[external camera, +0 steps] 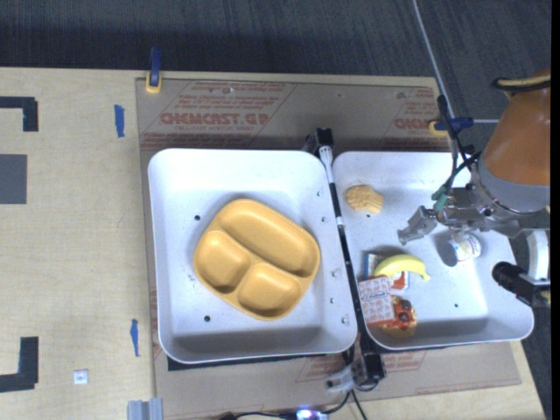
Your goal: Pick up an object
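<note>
Yellow plastic dominates the left bin (166, 182): a large three-compartment tray (255, 257) lying flat across its floor, too broad for a two-finger pinch except at the rim. Better candidates sit in the right bin (507, 322), in the right half of the frame. A small tan, lumpy, biscuit-like piece (364, 199) lies alone near that bin's upper left corner; a banana (403, 266) lies lower, just above a red and white packet (388, 306) at the bin's lower left, and the two look to be touching or overlapping. The gripper (444, 220) hangs over the middle of the right bin, with the grey arm and its orange band (523, 143) at the right edge of the frame. Its fingers (415, 227) appear spread, one angled toward the left, with nothing between them. A small round whitish thing (464, 248) lies just below the wrist; what it is I cannot tell. For a clean pick, I would judge the tan piece the safest target, since it stands apart from its neighbours and from the walls. The banana is nearer but curved, so the fingers should close across its narrow width, not along its length, and descend squarely so the packet is not dragged along. Closing too high risks a slip; reaching the bin floor first seems wise.
</note>
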### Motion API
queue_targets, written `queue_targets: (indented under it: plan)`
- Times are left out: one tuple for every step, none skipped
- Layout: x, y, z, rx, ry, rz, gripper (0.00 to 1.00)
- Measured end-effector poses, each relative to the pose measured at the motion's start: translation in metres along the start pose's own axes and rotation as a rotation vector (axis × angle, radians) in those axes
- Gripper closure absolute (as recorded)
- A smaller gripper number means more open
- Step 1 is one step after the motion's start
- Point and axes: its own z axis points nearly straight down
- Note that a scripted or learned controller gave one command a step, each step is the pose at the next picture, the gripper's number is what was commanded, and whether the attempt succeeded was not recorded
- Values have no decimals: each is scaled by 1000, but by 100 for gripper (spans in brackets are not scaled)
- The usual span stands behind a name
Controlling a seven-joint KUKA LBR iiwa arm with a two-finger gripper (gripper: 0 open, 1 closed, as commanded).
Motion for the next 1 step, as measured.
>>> queue_targets:
  plan:
    - [-25, -42, 107, -1, -1, 2, 0]
